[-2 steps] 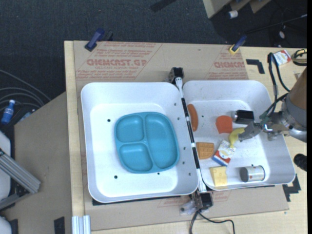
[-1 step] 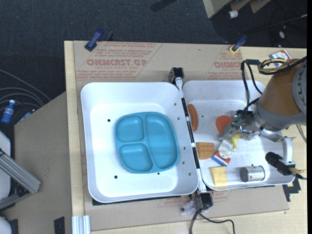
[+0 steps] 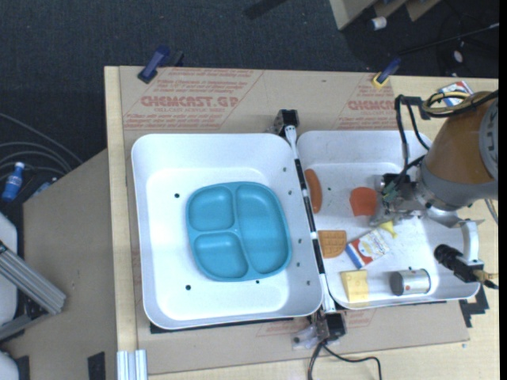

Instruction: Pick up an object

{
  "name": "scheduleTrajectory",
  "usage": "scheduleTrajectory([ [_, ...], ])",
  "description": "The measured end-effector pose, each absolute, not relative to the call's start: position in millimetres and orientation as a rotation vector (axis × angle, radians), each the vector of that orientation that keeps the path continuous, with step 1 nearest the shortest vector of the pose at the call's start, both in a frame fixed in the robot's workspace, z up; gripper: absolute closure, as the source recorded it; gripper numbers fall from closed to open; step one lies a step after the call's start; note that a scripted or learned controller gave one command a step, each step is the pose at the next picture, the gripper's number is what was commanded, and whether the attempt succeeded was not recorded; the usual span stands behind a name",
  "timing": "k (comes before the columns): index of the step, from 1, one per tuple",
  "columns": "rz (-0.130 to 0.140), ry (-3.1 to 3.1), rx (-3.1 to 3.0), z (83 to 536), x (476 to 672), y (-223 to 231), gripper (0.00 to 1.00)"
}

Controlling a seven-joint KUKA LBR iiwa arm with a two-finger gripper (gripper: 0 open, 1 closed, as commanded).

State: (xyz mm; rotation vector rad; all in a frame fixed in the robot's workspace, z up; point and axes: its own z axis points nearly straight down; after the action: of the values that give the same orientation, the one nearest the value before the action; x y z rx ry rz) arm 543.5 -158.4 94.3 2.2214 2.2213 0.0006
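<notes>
The right bin (image 3: 341, 145) holds several small objects. A red-orange round piece (image 3: 363, 201) lies mid-bin, and an orange oval piece (image 3: 314, 190) leans by the left wall. Toward the front are a tan square cracker (image 3: 333, 243), a white packet with red and blue print (image 3: 370, 248), a yellow block (image 3: 355, 285) and a grey cylinder (image 3: 409, 282). My gripper (image 3: 394, 205) is down in the right bin, just right of the red-orange piece and above a small yellow bit (image 3: 386, 227). The wrist hides whatever lies under it.
The left bin (image 3: 158, 165) holds a blue divided plate (image 3: 238, 229). A black clamp (image 3: 287, 120) sits where the bins meet at the back. The arm's orange band (image 3: 463, 145) hangs over the right bin's right side. Blue clips (image 3: 153, 64) are on the bench's back edge.
</notes>
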Motion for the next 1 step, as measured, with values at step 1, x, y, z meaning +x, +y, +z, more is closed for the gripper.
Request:
scheduleTrajectory([
  [1, 0.002, 2.222, 2.219, 239.3, 552.9, -112.5, 1.0],
])
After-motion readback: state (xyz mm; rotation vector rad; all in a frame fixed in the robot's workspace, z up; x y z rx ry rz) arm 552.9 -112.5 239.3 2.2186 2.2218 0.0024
